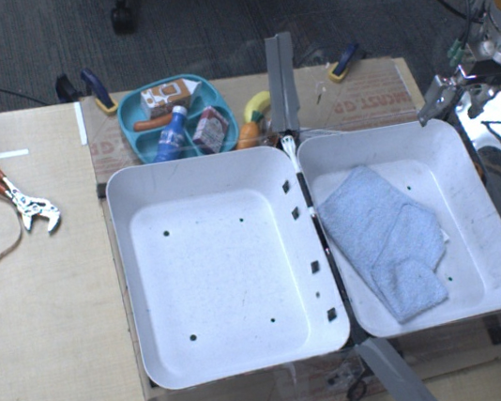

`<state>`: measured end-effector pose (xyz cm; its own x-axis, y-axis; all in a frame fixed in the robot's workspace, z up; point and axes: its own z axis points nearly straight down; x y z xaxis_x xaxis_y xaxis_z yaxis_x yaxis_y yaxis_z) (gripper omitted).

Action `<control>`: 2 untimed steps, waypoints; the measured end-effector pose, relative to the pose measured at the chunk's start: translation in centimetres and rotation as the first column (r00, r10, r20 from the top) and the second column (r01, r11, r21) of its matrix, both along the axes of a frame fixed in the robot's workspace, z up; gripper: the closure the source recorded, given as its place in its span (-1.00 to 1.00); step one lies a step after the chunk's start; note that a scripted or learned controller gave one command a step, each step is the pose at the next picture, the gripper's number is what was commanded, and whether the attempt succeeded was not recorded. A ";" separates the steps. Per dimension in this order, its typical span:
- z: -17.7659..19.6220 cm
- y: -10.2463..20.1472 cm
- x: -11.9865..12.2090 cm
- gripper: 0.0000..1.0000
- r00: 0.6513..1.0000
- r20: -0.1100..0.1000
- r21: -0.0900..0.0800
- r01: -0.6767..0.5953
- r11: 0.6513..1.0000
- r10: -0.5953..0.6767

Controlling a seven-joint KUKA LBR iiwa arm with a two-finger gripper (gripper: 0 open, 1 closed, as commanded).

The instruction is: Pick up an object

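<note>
Grey folded towel (385,239) lies in the right white bin (493,287). Gripper (450,95) sits above the bin's far right corner; its grip cannot be told.

We see a teal tray (136,128) of small items behind the bins, a wrench (32,210) lying on the table (48,352), far left.

cloth (385,239) in right bin (479,204), beside left bin (151,288)

Left bin (151,288) open — towel (385,239) right.
</note>
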<state>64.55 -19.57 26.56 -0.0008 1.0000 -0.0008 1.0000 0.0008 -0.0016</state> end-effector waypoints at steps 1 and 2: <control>-3.7 -2.7 -1.7 -1.00 0.952 -0.002 -0.001 0.305 0.952 -0.305; -16.3 -1.1 -4.1 -1.00 0.977 0.001 0.007 0.214 0.977 -0.214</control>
